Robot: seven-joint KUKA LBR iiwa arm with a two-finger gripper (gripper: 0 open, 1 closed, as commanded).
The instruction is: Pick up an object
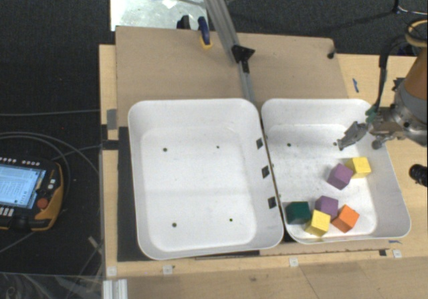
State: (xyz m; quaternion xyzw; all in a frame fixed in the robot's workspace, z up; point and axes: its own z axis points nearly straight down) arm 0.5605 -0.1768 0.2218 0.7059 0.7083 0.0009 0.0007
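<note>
My gripper hangs over the back right part of the right bin, reaching in from the right edge. Nothing shows in its grasp. Just in front of it lie a purple block and a yellow block, touching each other. Along the bin's front wall sit a dark green block, a second purple block, a second yellow block and an orange block, packed close together.
The left bin stands beside the right one, joined by black clips. A slanted metal pole crosses the back of the bench. A teach pendant lies on the floor at left.
</note>
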